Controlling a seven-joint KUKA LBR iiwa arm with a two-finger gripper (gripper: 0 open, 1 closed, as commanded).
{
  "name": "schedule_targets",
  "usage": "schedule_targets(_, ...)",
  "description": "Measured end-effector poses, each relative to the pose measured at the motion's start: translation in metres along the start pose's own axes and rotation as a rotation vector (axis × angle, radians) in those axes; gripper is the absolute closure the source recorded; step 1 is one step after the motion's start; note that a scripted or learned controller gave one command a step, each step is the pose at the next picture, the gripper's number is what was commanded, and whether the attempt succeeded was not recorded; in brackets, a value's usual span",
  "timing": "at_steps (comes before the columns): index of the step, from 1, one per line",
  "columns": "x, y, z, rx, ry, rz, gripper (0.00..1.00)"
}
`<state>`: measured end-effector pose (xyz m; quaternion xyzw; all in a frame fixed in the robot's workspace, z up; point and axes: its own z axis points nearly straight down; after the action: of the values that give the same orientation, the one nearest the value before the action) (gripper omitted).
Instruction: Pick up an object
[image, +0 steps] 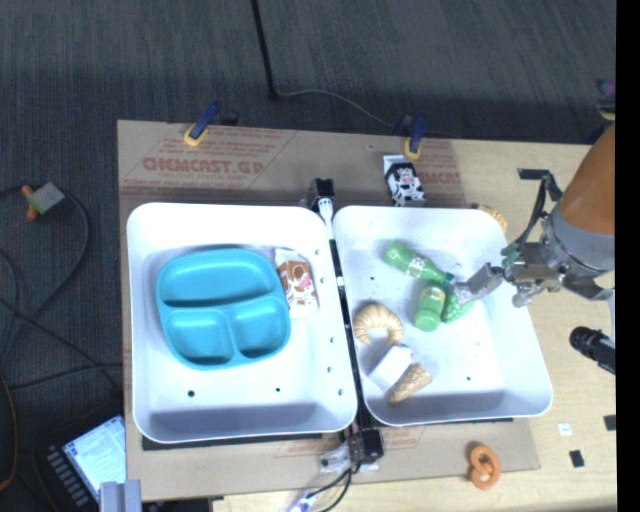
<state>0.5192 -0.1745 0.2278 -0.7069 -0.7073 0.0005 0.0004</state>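
Overhead, the fingers hang low in the right bin; whether they are parted or gripping cannot be told. Touching or just beside their tip lies a green bottle, likely light, stiff, slippery; grip its middle.

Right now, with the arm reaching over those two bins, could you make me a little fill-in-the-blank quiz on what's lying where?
1. The blue divided tray lies in the ____ bin as the camera sees it.
2. The two bottles in the right bin are ____ in colour.
3. The gripper reaches in from the bin's ____ side.
4. The croissant lies in the same bin as the ____.

Missing words: left; green; right; bottles
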Motion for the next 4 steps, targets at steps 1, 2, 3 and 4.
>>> schedule_targets(1,0.015,0.004,0.116,0.003,0.001,0.0,0.0)
schedule_targets(2,0.06,-0.009,0.14,-0.008,-0.004,0.002,0.0)
schedule_targets(3,0.058,-0.008,0.13,-0.011,-0.007,0.003,1.0)
schedule_targets(4,0.058,-0.008,0.13,-0.01,-0.007,0.004,0.0)
